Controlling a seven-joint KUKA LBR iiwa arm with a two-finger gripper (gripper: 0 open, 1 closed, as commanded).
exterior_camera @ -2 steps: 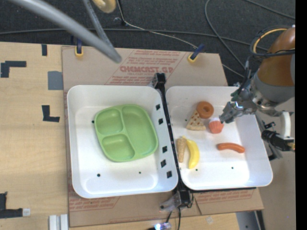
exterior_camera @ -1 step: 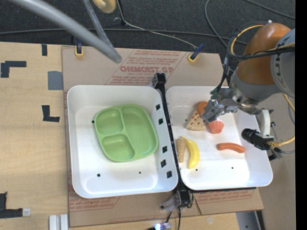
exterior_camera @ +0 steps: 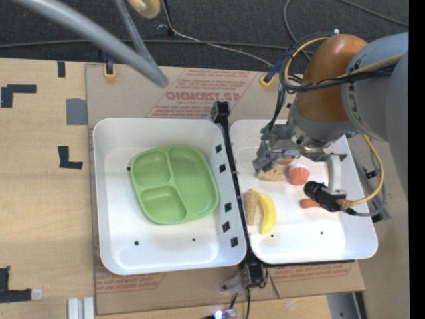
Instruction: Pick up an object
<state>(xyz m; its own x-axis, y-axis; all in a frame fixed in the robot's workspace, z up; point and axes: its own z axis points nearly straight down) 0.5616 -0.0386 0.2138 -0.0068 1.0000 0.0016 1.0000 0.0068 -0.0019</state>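
My gripper (exterior_camera: 269,161) hangs low over the back left part of the right bin (exterior_camera: 312,248), right above a tan cookie-like piece (exterior_camera: 270,174). A red-orange strawberry-like toy (exterior_camera: 298,174) lies just to its right. A yellow banana (exterior_camera: 266,212) and a tan bread stick (exterior_camera: 252,207) lie side by side nearer the front left of that bin. A small orange piece (exterior_camera: 309,203) shows beside a black fitting on the arm. The view shows nothing held between the fingers.
The left bin (exterior_camera: 109,238) holds a green sectioned plate (exterior_camera: 174,183). A black divider (exterior_camera: 228,178) separates the bins. Cables loop around the arm on the right. A grey pole crosses the upper left.
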